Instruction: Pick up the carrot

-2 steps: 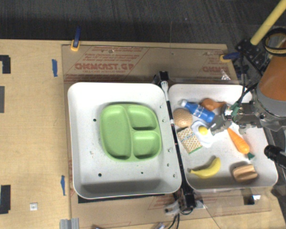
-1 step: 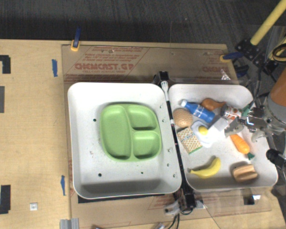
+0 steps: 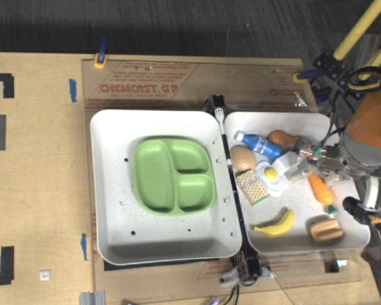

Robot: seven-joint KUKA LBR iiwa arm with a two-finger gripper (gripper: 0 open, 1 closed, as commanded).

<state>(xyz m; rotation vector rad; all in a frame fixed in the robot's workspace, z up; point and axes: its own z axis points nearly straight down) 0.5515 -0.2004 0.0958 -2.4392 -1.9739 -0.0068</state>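
Note:
The carrot (image 3: 320, 188), orange with a green tip, lies in the right bin (image 3: 305, 243) near its right side, pointing toward the near-right. My gripper (image 3: 306, 152) reaches in from the right and hovers just above and to the left of the carrot's thick end, among wires and next to a pale round object (image 3: 284, 163). The carrot rests on the bin floor, apart from the gripper. The arm's orange band (image 3: 372, 122) is at the right edge.
The right bin also holds a blue bottle (image 3: 259, 145), a brown item (image 3: 282, 137), a tan roll (image 3: 243, 159), a cracker (image 3: 253, 188), a banana (image 3: 274, 224) and a bun (image 3: 325, 229). A green divided plate (image 3: 174, 173) sits in the left bin (image 3: 114, 189).

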